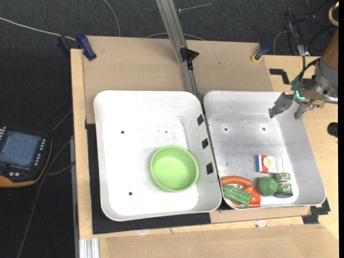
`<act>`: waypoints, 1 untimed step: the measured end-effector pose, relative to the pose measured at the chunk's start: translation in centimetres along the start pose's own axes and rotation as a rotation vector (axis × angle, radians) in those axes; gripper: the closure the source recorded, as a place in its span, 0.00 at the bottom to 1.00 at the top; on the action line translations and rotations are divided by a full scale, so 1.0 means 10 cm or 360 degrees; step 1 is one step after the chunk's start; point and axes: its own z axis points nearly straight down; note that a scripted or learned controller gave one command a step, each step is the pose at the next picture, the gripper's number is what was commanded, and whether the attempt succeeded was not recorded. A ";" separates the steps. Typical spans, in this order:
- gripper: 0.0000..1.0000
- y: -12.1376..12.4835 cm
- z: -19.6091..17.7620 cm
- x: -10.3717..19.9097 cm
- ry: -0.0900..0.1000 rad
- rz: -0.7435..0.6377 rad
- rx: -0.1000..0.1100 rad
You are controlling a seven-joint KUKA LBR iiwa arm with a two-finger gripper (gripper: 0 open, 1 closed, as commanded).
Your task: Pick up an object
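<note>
We see two shallow white plastic bins side by side on a brown wooden bench (236, 58). The left bin (123, 117) holds a round light green plastic bowl (173, 169), which sits upright near the bottom right part of that bin.

The right bin (242, 138) has a small bunch of things crowded in its bottom right corner. There is a small white box with red and blue marks (268, 164). Just below it we see a round dark green ball-like toy (266, 186), and right beside that a small green can with a printed label (283, 184). To the left of them lies an orange and red toy with a green piece on top (238, 191), close to the bin's lower edge.

The grey robot arm comes in from the right. Its two-finger gripper (290, 105) hangs over the top right corner of the right bin, well apart from the bunch of things. Its two dark fingers (278, 106) are spread apart, and we see nothing between them.

A black and orange hand controller with a screen (21, 155) lies on the dark floor to the left of the bench.
</note>
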 end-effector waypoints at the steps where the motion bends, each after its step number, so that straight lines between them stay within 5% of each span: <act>1: 0.00 0.00 0.00 0.00 0.0000 0.0000 0.0000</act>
